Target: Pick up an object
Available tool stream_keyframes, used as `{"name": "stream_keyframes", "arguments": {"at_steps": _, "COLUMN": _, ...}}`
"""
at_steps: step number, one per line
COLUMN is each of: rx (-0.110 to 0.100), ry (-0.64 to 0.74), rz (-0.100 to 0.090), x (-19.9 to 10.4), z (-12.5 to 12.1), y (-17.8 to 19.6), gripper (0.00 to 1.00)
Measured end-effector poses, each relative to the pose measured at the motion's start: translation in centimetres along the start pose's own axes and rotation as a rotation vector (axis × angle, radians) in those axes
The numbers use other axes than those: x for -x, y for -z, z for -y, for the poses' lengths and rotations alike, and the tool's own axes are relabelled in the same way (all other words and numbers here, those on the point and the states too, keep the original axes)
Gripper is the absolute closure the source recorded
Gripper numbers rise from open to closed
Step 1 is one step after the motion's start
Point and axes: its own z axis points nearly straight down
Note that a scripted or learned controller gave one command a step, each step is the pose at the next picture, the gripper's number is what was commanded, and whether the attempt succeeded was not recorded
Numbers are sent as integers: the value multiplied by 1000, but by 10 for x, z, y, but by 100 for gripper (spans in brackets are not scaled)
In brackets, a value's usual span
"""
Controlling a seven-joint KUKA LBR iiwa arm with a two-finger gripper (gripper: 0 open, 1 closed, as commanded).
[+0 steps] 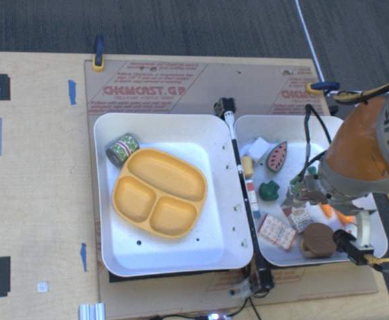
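The right bin (248, 129) holds several small toys. Among them are a watermelon slice (276, 157), a green broccoli piece (269, 191), a pink checked wafer (276, 231) and a brown round cookie (318, 239). My gripper (301, 197) hangs low over the middle of this bin, just right of the broccoli and above the wafer and cookie. An orange carrot piece (334, 213) pokes out beside the wrist. The arm's orange band (364, 145) hides the bin's right part.
The left bin (108, 179) holds a yellow divided plate (159, 192) and a green can (122, 149) at its back left corner. A black divider rail (238, 169) with a marker-like stick lies between the bins. Cables run along the arm.
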Motion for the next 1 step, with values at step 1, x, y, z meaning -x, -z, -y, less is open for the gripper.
{"name": "stream_keyframes", "arguments": {"at_steps": 1, "rx": 0, "ry": 0, "rz": 0, "x": 0, "z": 0, "y": 0, "gripper": 0}}
